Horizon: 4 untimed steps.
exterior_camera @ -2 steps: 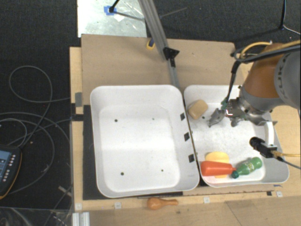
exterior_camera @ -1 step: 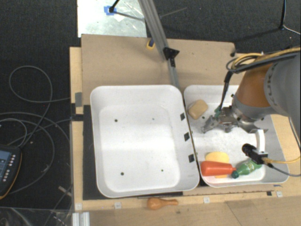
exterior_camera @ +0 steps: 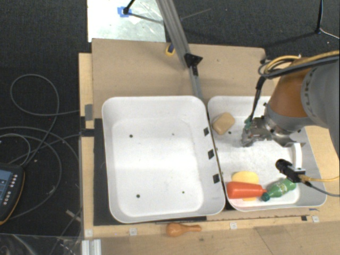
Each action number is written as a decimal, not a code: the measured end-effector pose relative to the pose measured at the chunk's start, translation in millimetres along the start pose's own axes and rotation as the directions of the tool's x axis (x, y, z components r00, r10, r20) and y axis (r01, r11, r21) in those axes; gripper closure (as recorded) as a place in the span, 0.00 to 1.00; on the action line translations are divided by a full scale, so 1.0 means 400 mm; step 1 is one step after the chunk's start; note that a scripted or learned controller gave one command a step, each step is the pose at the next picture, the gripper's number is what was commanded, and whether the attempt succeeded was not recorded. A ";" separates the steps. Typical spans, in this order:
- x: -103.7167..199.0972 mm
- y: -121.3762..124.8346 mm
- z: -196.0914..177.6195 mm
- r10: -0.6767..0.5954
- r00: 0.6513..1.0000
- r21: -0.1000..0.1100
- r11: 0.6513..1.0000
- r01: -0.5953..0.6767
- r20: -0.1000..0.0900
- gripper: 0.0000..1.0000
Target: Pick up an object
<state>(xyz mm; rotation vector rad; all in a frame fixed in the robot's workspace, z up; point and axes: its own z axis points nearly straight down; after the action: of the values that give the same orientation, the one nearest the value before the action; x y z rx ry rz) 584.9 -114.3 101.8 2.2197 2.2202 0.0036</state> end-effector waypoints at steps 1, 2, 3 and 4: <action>-0.011 -0.003 -0.111 0.000 1.000 -0.002 1.000 0.000 0.001 1.00; -0.028 0.016 -0.232 -0.003 1.000 -0.004 1.000 0.003 0.002 1.00; -0.029 0.020 -0.332 -0.005 1.000 -0.003 1.000 0.005 0.001 1.00; 0.112 0.069 -0.315 -0.011 1.000 -0.001 1.000 0.011 -0.001 1.00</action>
<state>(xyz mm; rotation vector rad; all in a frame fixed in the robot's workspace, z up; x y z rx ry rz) 612.0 -69.5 227.9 2.2075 2.2327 0.0059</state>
